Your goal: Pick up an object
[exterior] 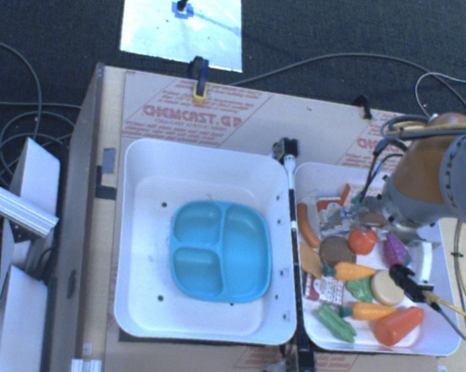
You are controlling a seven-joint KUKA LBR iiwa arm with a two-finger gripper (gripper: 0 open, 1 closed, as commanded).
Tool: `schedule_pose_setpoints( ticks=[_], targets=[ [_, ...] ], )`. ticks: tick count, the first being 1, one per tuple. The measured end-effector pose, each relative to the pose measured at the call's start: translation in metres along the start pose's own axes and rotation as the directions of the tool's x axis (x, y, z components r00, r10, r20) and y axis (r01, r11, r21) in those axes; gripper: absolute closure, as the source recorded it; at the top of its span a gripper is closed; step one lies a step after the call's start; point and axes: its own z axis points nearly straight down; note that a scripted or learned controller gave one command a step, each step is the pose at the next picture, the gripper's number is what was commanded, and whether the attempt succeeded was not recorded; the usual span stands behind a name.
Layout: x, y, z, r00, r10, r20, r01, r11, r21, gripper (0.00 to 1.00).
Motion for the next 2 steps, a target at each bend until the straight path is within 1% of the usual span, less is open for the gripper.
schedule_pose_setpoints(
  ticks=[1,2],
  targets=[
    [-0.0138,0.0643,0.0001,1.000,0.002,-0.004,-0.002,1.000,0.012,0.00],
    [-0.0131,0.0643,-0.0099,1.000,-0.003,-0.005,0.003,1.000,0.013,1.00]
  ],
)
